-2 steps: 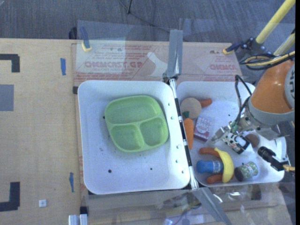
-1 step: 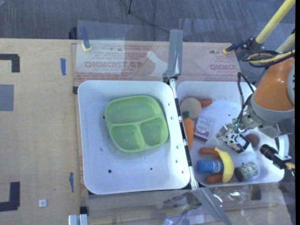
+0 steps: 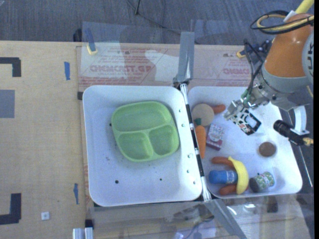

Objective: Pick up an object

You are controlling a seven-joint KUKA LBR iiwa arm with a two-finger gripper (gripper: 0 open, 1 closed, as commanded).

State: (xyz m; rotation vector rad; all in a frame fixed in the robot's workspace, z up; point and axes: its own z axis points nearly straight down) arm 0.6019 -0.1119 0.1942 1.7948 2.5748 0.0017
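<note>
Nearest the camera, a banana (image 3: 241, 173), blue cup (image 3: 221, 177) and small jar (image 3: 262, 181) lie in the right bin (image 3: 291, 156). Above them hangs the claw (image 3: 238, 110); whether it grips anything, I cannot tell. No object looks lifted, so picking remains undone.

The grey arm (image 3: 286, 59) reaches in from the right, wrist angled down-left.

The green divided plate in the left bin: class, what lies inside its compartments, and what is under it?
All three compartments of the green divided plate show bare green surface, with nothing in them. It rests on the floor of the left bin; the patch of floor beneath the plate is covered, so it cannot be seen.
</note>
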